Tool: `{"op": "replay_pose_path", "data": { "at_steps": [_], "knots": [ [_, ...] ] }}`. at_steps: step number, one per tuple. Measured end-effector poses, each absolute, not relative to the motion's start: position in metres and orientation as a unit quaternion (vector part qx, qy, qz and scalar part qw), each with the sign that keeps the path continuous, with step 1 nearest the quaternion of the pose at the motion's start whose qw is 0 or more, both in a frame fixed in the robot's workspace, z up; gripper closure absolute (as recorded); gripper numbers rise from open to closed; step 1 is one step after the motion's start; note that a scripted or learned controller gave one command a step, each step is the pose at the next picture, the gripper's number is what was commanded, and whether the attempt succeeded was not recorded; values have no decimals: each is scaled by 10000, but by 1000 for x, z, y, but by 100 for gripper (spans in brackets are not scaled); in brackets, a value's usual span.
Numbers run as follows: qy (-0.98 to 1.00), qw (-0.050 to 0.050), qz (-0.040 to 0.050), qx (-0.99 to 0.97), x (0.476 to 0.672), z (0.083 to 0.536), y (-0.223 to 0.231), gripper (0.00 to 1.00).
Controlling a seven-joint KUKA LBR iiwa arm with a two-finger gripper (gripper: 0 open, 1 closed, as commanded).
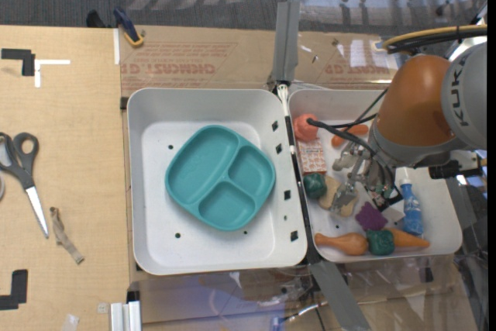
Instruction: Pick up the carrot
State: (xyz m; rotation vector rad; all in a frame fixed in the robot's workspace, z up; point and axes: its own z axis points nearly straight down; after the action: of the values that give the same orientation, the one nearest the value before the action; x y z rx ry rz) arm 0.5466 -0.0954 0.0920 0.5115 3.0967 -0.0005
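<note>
The arm's orange band is looming over the right bin, gripper hanging unclenched above clutter, while the carrot is lying ungrasped near the front wall.

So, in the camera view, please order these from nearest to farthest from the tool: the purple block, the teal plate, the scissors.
Measured from the tool:
1. Purple block, right bin, just below the tool.
2. Teal plate, left bin, to the tool's left in the view.
3. Scissors, on the bench at the far left edge.
</note>
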Motion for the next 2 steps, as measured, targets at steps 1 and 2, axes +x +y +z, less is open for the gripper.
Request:
{"op": "replay_pose_path", "data": {
  "at_steps": [1, 2],
  "knots": [
    [9588, 29, 0, 2840, 633, 110, -115, 0],
    [9197, 49, 7, 3926, 648, 97, -111, 0]
  ]
}}
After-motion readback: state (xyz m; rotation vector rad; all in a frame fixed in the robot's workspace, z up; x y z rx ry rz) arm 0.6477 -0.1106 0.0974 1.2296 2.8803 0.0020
